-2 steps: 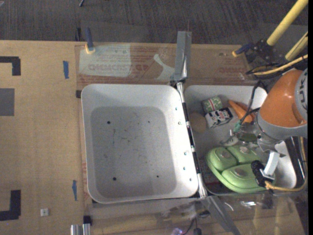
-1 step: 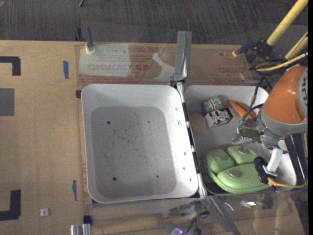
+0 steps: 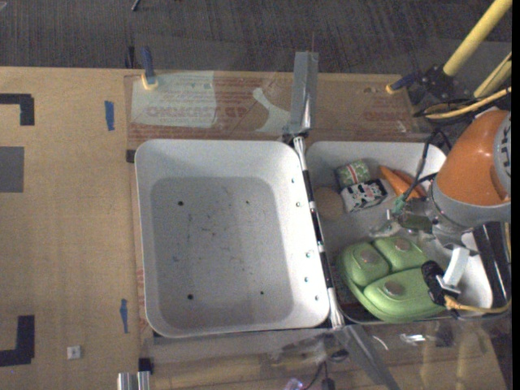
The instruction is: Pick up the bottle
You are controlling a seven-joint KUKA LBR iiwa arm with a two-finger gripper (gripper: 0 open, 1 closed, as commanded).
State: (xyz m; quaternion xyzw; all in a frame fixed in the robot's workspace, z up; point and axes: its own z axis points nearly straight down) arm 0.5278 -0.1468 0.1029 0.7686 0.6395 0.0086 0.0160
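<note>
- The left bin (image 3: 219,234) is bare across its whole floor, open to entry from above.
- The right bin (image 3: 325,154) is crowded: a green tray (image 3: 382,273) fills its 6 o'clock half.
- At its 12 o'clock end a small green can (image 3: 353,173), a black-and-white carton (image 3: 364,194) and an orange carrot (image 3: 396,180) lie close together.
- The arm (image 3: 475,177) overhangs its 3 o'clock side.

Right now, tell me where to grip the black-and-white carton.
Take the carton across its short width, toward its right half, probably from straight above. It lies flat in the right bin, and a green can crowds its far left side.
</note>
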